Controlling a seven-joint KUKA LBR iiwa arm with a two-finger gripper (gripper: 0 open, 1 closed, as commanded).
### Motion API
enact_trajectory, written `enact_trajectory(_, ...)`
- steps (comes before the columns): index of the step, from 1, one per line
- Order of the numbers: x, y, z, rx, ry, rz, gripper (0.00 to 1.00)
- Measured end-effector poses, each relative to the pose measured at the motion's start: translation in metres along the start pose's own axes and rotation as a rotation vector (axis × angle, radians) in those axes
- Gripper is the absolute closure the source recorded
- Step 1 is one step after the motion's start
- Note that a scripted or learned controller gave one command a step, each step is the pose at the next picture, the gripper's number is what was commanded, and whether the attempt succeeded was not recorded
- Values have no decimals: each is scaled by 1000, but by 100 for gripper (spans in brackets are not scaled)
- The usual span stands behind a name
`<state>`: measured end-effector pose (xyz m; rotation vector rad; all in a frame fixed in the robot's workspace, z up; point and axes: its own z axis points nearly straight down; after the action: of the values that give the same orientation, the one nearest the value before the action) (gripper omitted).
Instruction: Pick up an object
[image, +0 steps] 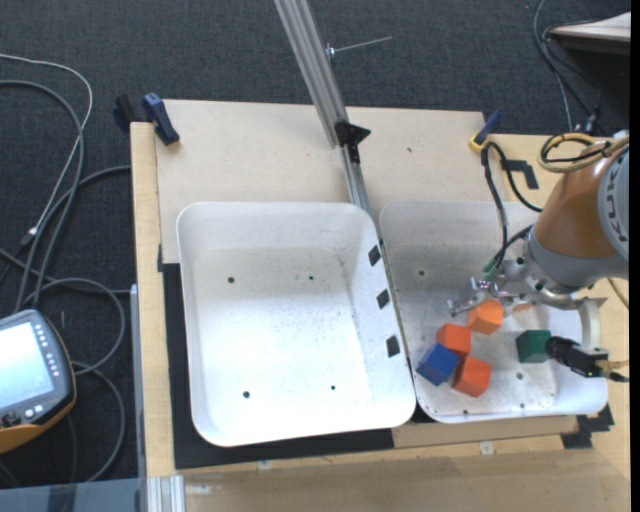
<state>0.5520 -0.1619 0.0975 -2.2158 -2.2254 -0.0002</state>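
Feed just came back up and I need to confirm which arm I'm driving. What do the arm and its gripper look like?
A thick rounded arm, grey with a broad orange band above the wrist. Below that sits a silvery metal gripper with small fittings. Dark cables run along the wrist, and a yellow-and-black coiled cable loops behind the arm.

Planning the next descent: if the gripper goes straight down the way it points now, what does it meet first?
Most likely the light orange block, which sits right under the gripper in the right bin; depth is unclear from this slanted view.
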Motion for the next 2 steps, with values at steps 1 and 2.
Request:
enact_trajectory(1, -1, 0, -13, -3, 0, 3, 100)
enact_trajectory(2, 83, 8, -2, 2, 4, -3, 100)
